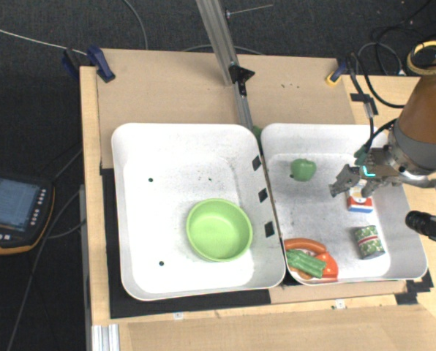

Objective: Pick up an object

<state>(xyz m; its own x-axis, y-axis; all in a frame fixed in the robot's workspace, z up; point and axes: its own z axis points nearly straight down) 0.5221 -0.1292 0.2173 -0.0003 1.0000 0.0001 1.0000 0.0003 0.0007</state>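
Note:
My gripper (pixel 355 186) hangs over the right bin (pixel 328 139), reaching in from the right. Its fingers stand open, one dark finger (pixel 341 181) to the left and the other toward the right. Nothing sits between them. Just below the fingertips lies a small red, white and blue box (pixel 360 205). A green round fruit (pixel 302 169) rests to the gripper's left. A green patterned can (pixel 369 241) lies nearer the front right. An orange plate with green and red vegetables (pixel 311 260) sits at the bin's front left corner.
The left bin (pixel 167 159) holds a green bowl (pixel 219 229). A metal pole (pixel 222 31) slants down from the top to the gap between the bins. Cables (pixel 371 57) lie at the back right. A pendant (pixel 13 207) lies off the bench at the left.

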